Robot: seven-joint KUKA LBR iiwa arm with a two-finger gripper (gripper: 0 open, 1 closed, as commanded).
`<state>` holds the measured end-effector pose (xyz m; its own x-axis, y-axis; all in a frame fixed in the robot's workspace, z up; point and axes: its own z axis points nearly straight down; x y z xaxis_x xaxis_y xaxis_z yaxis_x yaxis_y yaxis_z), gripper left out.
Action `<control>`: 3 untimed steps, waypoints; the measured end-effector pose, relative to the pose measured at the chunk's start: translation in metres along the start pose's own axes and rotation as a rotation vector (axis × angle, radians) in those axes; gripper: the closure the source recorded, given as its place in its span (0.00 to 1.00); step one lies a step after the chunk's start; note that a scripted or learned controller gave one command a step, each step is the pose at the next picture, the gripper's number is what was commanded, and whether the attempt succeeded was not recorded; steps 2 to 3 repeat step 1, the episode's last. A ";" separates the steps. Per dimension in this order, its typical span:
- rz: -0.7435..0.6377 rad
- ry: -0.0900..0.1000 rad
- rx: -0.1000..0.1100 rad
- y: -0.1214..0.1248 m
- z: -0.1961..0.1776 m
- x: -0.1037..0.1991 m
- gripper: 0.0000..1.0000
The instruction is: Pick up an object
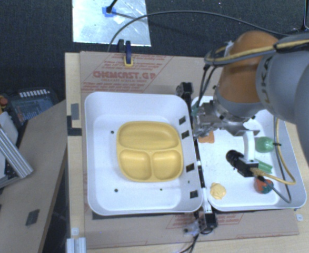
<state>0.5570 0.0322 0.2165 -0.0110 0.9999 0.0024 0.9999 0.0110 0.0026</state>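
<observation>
My gripper (203, 124) hangs low over the near-left part of the right bin (296, 194), close to the wall shared by the two bins. A small orange object (207, 138) lies just below and beside it on the bin floor. A pale yellow round object (218, 191) rests near the bin's front left corner. Toward the right lie a light green object (265, 143), a darker green piece (265, 167) and an orange-red object (262, 185). The arm's bulk hides the back of this bin.
The left bin (99, 141) holds a yellow divided plate (149, 151) in its middle. Black clips line the wall between the bins. A yellow cable loops along the right bin's right side.
</observation>
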 end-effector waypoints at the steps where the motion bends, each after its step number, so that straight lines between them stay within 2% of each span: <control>1: 0.002 0.000 0.000 0.009 -0.004 0.043 1.00; 3: 0.002 0.000 0.000 0.009 -0.004 0.043 1.00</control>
